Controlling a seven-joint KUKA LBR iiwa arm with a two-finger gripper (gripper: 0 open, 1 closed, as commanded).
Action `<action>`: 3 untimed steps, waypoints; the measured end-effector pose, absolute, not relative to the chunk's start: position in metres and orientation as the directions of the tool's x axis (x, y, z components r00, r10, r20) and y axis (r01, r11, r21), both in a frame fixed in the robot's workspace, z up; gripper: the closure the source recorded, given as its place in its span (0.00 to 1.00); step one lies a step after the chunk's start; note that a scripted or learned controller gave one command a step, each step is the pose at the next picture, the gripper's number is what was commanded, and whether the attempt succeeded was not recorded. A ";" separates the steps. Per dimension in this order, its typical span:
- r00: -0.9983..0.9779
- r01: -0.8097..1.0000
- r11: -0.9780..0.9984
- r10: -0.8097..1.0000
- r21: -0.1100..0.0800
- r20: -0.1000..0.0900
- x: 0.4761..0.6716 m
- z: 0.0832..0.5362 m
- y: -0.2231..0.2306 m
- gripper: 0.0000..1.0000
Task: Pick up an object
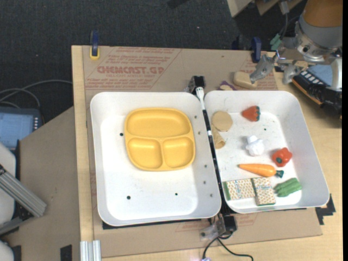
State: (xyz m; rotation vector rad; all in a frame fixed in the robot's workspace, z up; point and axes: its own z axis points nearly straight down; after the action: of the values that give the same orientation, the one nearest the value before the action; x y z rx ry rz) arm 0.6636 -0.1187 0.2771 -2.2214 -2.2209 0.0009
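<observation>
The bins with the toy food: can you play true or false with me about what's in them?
1. The yellow divided plate sits in the left bin. True.
2. The carrot lies on the yellow plate. False: it lies in the right bin, apart from the plate.
3. The gripper is above the bench, beyond the far edge of the right bin. True.
4. The green vegetable is in the left bin. False: it is in the right bin, near its front corner, just past the carrot.
5. The gripper is holding the carrot. False: the carrot lies in the bin, far from the gripper.
</observation>
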 end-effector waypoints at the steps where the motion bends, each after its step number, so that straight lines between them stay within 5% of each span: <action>1: 0.003 1.000 -0.003 1.000 -0.008 0.001 0.642 0.157 -0.143 0.00; 2: 0.001 1.000 -0.001 1.000 -0.003 0.000 0.654 0.082 -0.164 0.00; 3: -0.001 1.000 0.001 1.000 0.004 -0.002 0.667 0.085 -0.164 0.00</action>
State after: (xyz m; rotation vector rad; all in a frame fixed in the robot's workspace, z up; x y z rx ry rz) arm 0.6675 -0.1645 0.0852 -2.2230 -2.2258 -0.0028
